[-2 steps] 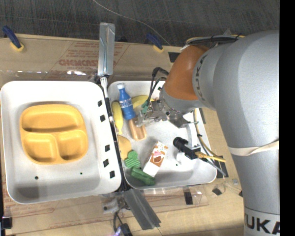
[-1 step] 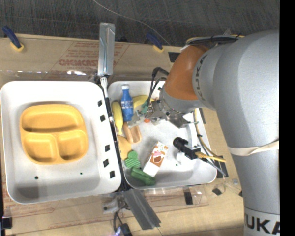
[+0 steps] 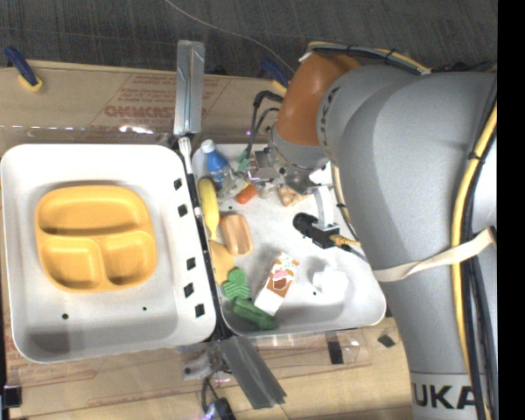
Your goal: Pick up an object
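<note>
Currently end effector point(image 3: 261, 175) low in right bin point(image 3: 367, 309) | beside bottle point(image 3: 213, 159)

A large, smooth, matte grey arm casing point(image 3: 411, 164) with rounded cylindrical segments is seen. An orange band point(image 3: 308, 103), glossy and curved, is set above the wrist. White block lettering "UKA" point(image 3: 446, 398) is printed on the lower grey segment. A pale beige strap point(image 3: 437, 256) is wrapped across the casing, and a thin yellow cable point(image 3: 472, 182) is routed along its side beside dark cables. At the wrist, a cluster of dark and metallic parts point(image 3: 276, 166) with thin black wires is fitted, where the pincer is mounted; its details are too small to be made out.
</note>
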`<state>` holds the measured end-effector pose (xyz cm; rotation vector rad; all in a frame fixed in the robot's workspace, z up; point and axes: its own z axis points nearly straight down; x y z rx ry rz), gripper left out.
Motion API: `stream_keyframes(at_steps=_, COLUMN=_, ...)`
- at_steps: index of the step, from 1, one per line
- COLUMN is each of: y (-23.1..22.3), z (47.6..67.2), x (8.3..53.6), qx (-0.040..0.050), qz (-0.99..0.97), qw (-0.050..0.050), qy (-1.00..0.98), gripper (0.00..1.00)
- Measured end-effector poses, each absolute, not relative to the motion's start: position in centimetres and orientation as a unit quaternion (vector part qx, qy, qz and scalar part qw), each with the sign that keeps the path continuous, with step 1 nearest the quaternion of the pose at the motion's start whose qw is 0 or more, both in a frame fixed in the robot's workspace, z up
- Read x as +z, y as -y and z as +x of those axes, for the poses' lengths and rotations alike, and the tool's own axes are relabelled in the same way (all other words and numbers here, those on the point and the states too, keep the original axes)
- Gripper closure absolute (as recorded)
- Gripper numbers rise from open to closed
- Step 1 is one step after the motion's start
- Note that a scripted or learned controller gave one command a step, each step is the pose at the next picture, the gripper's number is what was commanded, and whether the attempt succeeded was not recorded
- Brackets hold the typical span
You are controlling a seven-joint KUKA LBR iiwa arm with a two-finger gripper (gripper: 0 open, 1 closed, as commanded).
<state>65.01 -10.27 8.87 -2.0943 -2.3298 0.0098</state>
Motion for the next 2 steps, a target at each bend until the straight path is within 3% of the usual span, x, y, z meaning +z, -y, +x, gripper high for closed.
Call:
stream_keyframes(at_steps=1, y=10.2, z=65.1, x=10.1, qx=0.003, qz=-0.666, qw=0.003, qy=0.746, gripper=1.0)
stream_keyframes(at_steps=2, y=3.6, z=65.8, x=19.4, qx=-0.0014, qz=-0.784, qw=-0.001, qy=0.62, gripper=1.0)
